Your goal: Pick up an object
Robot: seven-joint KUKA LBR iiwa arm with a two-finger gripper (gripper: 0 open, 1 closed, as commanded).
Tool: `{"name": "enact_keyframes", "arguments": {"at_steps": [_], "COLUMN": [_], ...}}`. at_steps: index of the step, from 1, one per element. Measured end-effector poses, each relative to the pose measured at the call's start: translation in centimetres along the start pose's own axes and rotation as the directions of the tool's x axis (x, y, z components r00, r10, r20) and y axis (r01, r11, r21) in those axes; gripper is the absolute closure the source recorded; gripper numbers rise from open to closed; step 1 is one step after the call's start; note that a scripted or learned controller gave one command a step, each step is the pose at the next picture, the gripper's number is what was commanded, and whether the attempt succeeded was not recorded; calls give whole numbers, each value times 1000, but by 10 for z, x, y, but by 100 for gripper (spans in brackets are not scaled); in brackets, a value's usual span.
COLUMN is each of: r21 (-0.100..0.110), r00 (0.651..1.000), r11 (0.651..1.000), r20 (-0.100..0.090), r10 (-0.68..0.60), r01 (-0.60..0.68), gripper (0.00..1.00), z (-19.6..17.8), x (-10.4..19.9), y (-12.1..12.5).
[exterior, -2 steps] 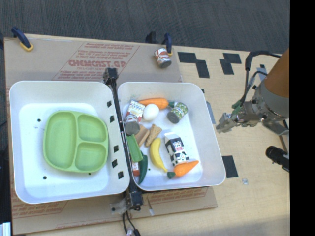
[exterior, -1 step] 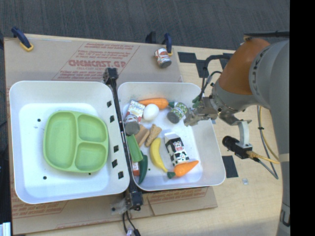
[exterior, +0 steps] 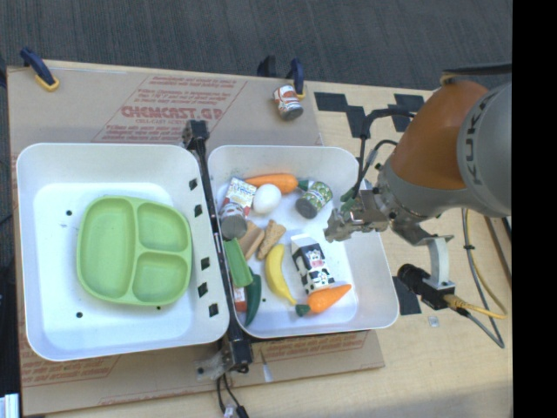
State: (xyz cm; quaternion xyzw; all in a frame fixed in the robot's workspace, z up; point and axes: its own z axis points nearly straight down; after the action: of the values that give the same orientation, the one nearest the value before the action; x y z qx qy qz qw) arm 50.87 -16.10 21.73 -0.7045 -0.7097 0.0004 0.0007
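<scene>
The grey arm with its orange band (exterior: 432,146) reaches in from the right, and its gripper (exterior: 342,225) hangs over the right side of the right white bin (exterior: 370,307), just beside a black-and-white milk carton (exterior: 311,266). The view is too coarse there to say how the gripper is set, and nothing is visibly caught in it. The right bin holds a cluster of toy food: a carrot (exterior: 274,182) along the back, a white egg (exterior: 266,198) in front of it, a green-labelled can (exterior: 317,192) lying beside a grey lump that may be a stone (exterior: 305,206), a banana (exterior: 277,273) near the middle, a second carrot (exterior: 329,297) toward the front wall just by the carton, and a green vegetable (exterior: 238,264) along the left wall. The left white bin (exterior: 35,320) carries a light green divided plate (exterior: 135,250). Behind the bins, a small can (exterior: 288,101) stands on the cardboard sheet (exterior: 113,103).
</scene>
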Motion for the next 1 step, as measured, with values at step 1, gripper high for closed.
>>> {"name": "enact_keyframes", "arguments": {"at_steps": [1], "r21": [-2], "r00": [1000], "r11": [1000], "r20": [1], "r10": [1], "r01": [-1], "gripper": [100], "z": [-41], "x": [-17], "y": [22]}}
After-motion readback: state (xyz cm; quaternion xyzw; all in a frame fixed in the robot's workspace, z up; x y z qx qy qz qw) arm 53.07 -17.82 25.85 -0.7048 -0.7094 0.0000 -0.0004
